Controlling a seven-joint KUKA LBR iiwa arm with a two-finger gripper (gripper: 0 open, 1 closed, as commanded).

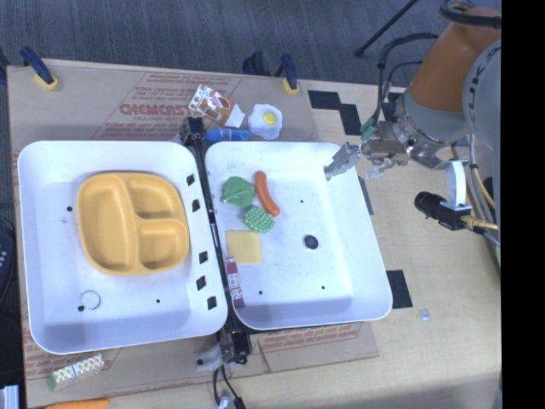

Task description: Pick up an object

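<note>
The gripper, whose fingers' state cannot be told, is seen at the right bin's upper right rim, while the sausage lies to its left in that bin, long axis running up-down, slightly slanted.

yellow tray; orange sausage; green checked piece; white bins

One high fixed camera, slanting down over both bins.
</note>
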